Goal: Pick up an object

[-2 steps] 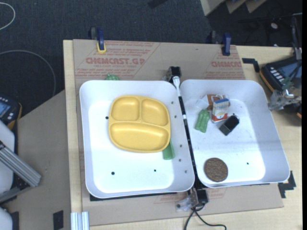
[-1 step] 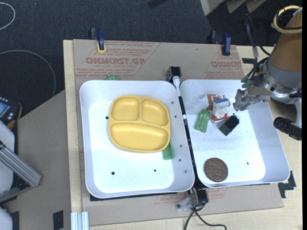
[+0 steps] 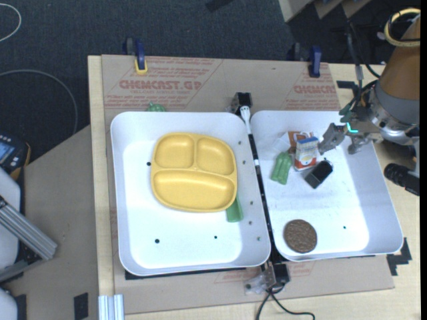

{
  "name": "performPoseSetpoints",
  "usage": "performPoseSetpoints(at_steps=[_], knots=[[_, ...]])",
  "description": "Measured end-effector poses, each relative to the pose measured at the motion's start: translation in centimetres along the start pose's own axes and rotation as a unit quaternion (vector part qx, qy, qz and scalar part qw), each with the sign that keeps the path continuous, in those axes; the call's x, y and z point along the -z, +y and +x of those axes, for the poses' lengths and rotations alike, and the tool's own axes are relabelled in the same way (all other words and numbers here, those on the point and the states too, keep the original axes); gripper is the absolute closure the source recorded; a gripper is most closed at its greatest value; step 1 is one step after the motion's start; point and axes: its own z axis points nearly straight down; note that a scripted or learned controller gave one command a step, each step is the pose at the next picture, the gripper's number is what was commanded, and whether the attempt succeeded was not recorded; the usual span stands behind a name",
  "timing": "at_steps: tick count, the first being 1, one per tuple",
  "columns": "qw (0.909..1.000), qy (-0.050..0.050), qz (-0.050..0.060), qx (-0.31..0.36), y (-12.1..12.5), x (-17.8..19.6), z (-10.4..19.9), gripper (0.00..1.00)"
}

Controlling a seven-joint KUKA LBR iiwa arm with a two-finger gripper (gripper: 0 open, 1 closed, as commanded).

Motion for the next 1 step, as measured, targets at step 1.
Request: performPoseSetpoints(at_steps=[1], knots=[[1.0, 0.001, 0.003, -0.002, -2.06, -15.45, -1.17, 0.0]])
